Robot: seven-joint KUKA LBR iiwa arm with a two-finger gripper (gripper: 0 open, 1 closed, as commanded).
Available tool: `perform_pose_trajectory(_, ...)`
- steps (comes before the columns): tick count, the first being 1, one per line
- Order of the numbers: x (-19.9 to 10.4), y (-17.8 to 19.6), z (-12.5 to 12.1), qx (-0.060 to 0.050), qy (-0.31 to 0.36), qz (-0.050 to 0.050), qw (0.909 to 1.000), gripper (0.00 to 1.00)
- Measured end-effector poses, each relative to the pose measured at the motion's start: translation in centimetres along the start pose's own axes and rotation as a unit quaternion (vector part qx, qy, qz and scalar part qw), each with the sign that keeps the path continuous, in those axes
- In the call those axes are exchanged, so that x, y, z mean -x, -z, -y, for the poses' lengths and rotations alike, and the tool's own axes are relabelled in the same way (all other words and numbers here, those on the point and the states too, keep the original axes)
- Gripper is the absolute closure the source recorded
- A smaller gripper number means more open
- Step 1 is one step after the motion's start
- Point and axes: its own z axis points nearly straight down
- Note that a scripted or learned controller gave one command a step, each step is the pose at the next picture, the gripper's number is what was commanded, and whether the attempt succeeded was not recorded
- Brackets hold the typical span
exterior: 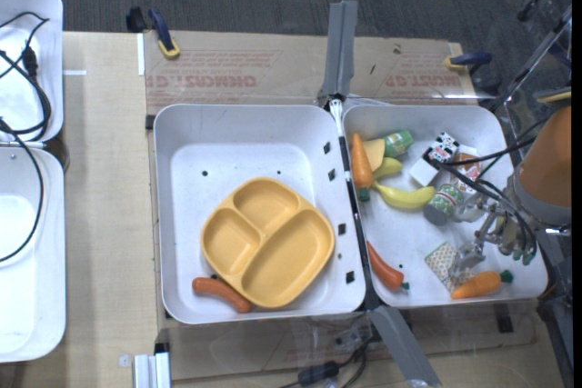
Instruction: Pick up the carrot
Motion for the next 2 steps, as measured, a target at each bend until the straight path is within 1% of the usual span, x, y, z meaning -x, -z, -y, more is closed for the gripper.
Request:
perform_pose_trajectory(1,0.85,-0.77,2.75,0.002,-0.037,-0.006,0.9993,0.00)
perform_pose_trajectory(2,0.75,-0.83,3.10,0.000,-0.078,-0.007,0.9969,0.00)
